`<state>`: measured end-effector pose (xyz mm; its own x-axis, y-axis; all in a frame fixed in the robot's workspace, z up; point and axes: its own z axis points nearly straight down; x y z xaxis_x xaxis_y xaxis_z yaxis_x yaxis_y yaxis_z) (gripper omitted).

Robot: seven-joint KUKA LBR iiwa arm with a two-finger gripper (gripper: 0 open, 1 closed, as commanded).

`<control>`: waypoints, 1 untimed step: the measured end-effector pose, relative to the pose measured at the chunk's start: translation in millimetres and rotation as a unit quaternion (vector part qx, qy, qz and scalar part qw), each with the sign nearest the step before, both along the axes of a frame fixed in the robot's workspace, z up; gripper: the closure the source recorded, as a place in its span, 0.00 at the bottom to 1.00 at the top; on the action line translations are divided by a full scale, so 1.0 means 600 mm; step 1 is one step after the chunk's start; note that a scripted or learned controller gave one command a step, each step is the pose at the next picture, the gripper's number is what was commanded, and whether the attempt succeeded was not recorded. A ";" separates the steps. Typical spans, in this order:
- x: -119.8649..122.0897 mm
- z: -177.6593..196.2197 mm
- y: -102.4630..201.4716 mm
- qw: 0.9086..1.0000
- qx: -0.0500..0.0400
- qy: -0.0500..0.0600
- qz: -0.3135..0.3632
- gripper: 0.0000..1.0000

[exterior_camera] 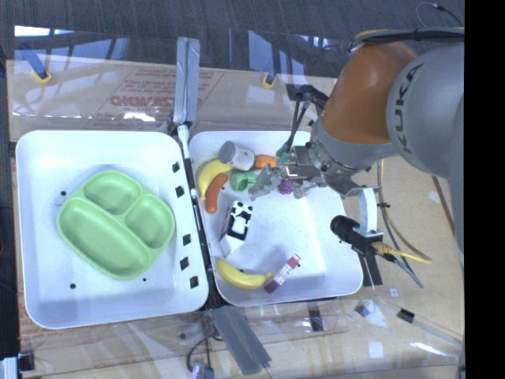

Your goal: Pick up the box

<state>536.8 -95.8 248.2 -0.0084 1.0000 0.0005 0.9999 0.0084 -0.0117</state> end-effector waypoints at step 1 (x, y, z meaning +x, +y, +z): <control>-0.086 -0.131 -0.086 1.000 0.001 0.000 -0.017 0.00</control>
